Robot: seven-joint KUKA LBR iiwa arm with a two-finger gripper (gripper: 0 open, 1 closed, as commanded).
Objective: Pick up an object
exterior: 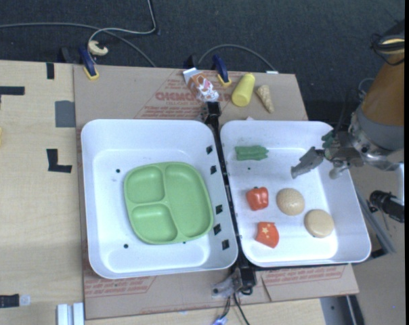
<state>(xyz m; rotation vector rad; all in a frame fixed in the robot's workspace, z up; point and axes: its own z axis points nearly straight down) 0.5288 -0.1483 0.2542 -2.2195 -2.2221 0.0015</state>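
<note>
Fingers [306, 164]: one grey finger is visible, slanting down and left over the right bin; the second cannot be made out against the wrist body, so the opening cannot be told. Nothing is seen between the fingers.

Gripper [319, 160]: hangs over the right part of the right bin [347, 208], near its upper right corner, apart from all the objects below it. The arm [384, 100] enters from the right, orange band above the grey wrist.

Right bin contents, all lying loose on the floor:
- green piece [250, 153], upper left, left of the finger tip.
- red pepper-like piece [258, 198], centre left.
- round tan piece [290, 201], just right of the red one, below the finger.
- second tan piece [319, 223], lower right, near the first but apart.
- red piece [267, 233], lower left, below the pepper-like one.

Left bin [103, 181]: holds a green divided plate [168, 202], three compartments, lying flat, slightly rotated.

Bench beyond the bins: a yellow cylinder [243, 90] and a tan cone [266, 98] side by side on the cardboard sheet [143, 93], with a small printed packet [202, 84] to their left. Blue clamps [89, 64] grip the sheet's far edge.
</note>
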